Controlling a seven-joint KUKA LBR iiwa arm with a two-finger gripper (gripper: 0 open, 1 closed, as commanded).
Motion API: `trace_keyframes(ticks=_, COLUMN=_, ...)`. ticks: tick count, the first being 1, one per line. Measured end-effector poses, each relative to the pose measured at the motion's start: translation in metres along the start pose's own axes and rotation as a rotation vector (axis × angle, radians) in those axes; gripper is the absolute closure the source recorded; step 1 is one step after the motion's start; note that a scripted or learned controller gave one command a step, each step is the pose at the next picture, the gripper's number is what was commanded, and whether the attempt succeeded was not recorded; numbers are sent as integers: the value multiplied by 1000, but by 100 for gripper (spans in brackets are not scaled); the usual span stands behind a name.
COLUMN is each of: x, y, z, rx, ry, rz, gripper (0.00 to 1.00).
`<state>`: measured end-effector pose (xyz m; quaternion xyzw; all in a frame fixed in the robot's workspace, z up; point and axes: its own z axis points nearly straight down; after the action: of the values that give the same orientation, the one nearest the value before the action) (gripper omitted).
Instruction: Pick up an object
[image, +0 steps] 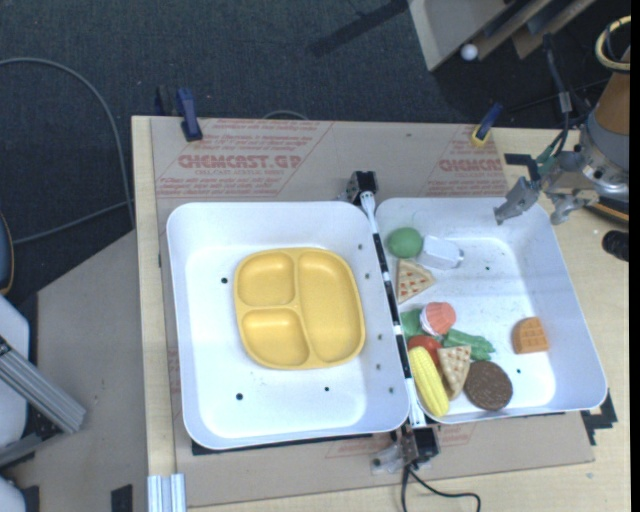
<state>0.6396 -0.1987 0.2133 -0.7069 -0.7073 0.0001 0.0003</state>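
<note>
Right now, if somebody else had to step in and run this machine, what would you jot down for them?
Hand: hovering over the far right corner of the right bin, fingers spread, nothing between them.
Things: all the toy food lies in the right bin. A green ball, a pizza slice and a corn cob sit along its left side, a brown round cookie at the near edge, an orange waffle alone toward the right.
Left bin: holds a yellow divided plate.
Done: nothing picked yet.
Left: lower onto one item, close and lift.
</note>
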Motion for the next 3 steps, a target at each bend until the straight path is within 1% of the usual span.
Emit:
trace_keyframes(ticks=1, x=78, y=-21, z=114, rx=1, ry=1, rz=-1, gripper=0)
trace_keyframes(ticks=2, x=95, y=-81, z=129, rx=0, ry=0, rz=1, gripper=0)
trace_keyframes(ticks=3, x=104, y=-126, z=129, rx=0, ry=0, rz=1, gripper=0)
